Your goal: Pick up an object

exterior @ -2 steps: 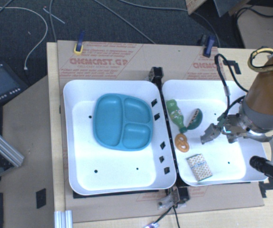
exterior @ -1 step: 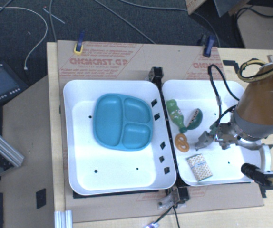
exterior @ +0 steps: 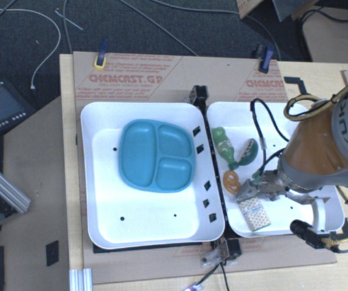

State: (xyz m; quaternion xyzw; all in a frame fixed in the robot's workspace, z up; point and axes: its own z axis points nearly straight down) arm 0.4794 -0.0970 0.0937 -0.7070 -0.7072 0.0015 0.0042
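Down in the right bin [exterior: 337,220], the hand [exterior: 247,190] sits low at the bin's nine o'clock side, its grip state impossible to tell, just beside an orange ring [exterior: 231,181], a patterned packet [exterior: 254,214] and a green toy [exterior: 224,145].

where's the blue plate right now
The blue plate lies in the left bin, toward its far side, apart from the green bottle and the other small things in the right bin.
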